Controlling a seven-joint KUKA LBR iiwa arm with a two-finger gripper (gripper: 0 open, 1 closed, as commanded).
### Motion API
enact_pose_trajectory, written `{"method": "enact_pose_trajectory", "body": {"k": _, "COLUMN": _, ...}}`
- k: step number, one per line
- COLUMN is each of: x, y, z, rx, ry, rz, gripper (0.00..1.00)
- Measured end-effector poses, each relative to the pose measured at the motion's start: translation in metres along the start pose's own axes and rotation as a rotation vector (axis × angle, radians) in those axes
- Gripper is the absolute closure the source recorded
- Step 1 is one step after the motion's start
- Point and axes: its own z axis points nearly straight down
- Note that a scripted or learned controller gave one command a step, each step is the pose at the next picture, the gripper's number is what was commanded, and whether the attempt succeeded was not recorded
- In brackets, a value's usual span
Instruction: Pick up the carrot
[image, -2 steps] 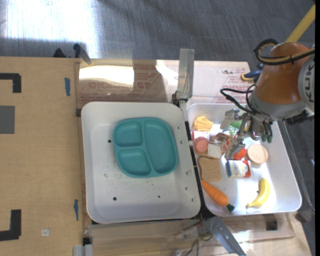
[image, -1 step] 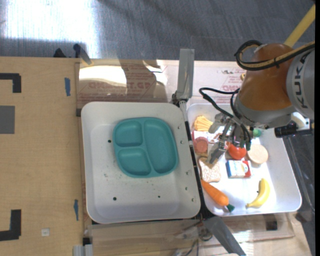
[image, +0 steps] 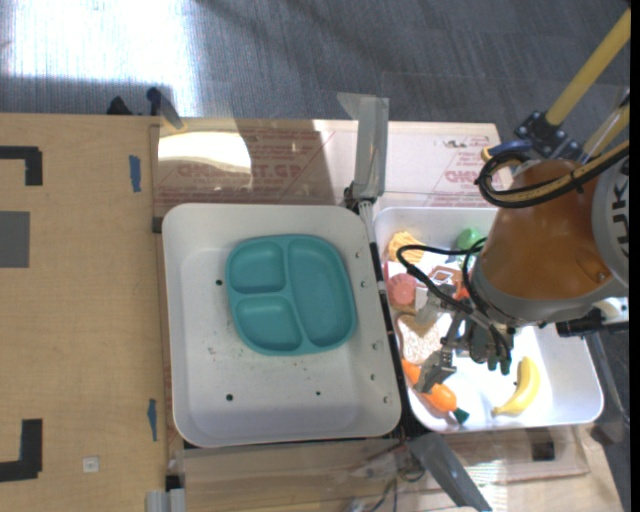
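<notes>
1. My gripper (image: 437, 374) hangs low over the near left part of the right bin (image: 580, 395), and its fingers are hard to read against the clutter. I cannot tell whether they stand wide or narrow, and I see nothing clearly between them.
2. The carrot (image: 440, 399) lies just below my fingertips, an orange piece with a green end (image: 460, 415) pointing toward the bin's near rim. It sits close to the bin's left wall, so I judge a closing line across its width, not along it, to be the safe choice.
3. Another orange bit (image: 411, 372) lies just beside the carrot, against the left wall. I should centre on the larger piece so I do not pinch both.
4. The banana (image: 520, 388) lies to the right, apart from the carrot, and should stay out of my way if I come straight down.
5. Further up the bin, a pale speckled item (image: 415, 342), a pink item (image: 402, 291), a yellowish one (image: 403, 243) and something green (image: 469, 239) crowd the left side. My wrist hides much of that stretch, so I keep my descent short and vertical.
6. Across the divider, the teal divided plate (image: 291, 293) sits in the left bin (image: 200, 400), well apart from my work.
7. My judgement: the pick is not yet secured, and the main risk is the carrot rolling against the wall as I close.
</notes>
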Motion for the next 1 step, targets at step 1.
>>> {"method": "enact_pose_trajectory", "body": {"k": 1, "x": -0.0147, "y": -0.0749, "z": 0.0777, "rx": 0.004, "ry": 0.007, "rz": 0.007, "gripper": 0.00}}
